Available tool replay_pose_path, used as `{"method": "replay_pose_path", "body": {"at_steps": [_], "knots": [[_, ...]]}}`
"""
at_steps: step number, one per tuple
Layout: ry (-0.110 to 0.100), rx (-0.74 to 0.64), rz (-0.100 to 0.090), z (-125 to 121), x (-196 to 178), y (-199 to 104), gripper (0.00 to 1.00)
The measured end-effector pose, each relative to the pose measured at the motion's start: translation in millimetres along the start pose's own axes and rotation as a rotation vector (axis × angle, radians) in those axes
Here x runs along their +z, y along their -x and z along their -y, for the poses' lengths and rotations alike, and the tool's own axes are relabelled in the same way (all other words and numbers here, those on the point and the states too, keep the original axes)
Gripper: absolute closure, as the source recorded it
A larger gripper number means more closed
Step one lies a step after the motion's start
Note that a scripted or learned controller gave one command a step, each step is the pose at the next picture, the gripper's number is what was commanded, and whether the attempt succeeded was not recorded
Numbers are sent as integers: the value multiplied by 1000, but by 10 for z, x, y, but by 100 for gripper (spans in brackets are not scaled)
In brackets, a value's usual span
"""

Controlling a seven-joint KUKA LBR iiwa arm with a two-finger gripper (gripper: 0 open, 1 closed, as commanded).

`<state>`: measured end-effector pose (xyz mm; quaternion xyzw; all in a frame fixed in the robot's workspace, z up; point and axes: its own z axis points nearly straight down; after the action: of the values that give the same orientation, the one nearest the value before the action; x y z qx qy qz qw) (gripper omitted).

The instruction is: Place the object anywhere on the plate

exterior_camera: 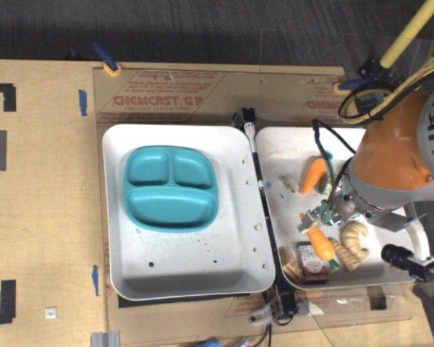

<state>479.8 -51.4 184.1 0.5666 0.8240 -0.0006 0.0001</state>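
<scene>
Grey-and-orange arm reaches down into the right bin, gripper between two carrots, jaw state unclear.

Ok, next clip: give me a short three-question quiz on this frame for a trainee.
1. True or false: the teal plate sits in the left bin.
2. How many compartments does the plate have? A) two B) three C) four
3. Fill in: the two carrots, the croissant and the small packet all lie in the ____ bin.

Key: 1 true. 2 B, two small ones at the far side and one long one at the near side. 3 right; the end effector hangs over that bin, between the carrots.
</scene>
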Motion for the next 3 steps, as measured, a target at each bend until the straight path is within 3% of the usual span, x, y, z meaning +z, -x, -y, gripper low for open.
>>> {"method": "replay_pose_path", "body": {"at_steps": [1,2,3], "knots": [[11,142,5,-775,-1556,401,100],[-5,517,-2,-1023,-735,128,100],[-9,983,-2,-1282,-100,-1027,100]]}}
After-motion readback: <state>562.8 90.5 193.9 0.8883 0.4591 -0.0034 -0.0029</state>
